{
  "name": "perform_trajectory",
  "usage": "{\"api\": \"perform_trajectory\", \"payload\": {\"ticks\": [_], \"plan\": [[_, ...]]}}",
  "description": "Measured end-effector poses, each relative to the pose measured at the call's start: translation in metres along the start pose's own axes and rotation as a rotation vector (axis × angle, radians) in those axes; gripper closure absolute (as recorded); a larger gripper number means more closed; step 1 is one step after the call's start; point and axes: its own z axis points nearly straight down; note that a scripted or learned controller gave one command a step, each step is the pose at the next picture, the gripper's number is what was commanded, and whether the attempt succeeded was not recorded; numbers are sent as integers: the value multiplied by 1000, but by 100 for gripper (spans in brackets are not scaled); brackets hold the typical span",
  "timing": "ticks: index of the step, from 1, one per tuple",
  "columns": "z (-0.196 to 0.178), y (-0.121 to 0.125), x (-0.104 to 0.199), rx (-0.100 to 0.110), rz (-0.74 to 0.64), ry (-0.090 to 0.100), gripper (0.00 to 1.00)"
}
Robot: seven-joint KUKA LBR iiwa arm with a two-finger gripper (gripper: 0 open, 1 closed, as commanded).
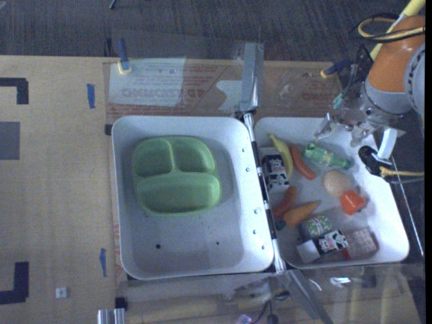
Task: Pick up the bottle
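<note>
The bottle (328,157) is green and clear, lying on its side in the far part of the right bin (398,238), between a red pepper and the bin's back wall. My gripper (339,135) hangs just beyond and above the bottle, over the bin's far rim. It is open, with nothing between its fingers. The grey arm with its orange band (395,69) comes in from the upper right.
The right bin also holds a banana (282,152), a red pepper (302,163), a beige egg-shaped thing (335,182), an orange block (352,202), a carrot (301,212), a can (316,225) and small cartons (273,171). A green divided plate (177,174) lies in the left bin (202,252).
</note>
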Motion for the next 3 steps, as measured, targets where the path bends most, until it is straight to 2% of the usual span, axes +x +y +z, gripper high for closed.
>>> {"api": "perform_trajectory", "payload": {"ticks": [1,2,3], "plan": [[-34,3,-23,0,34,0,0],[-34,3,-23,1,35,0,0],[33,-27,-3,0,220,0,0]]}}
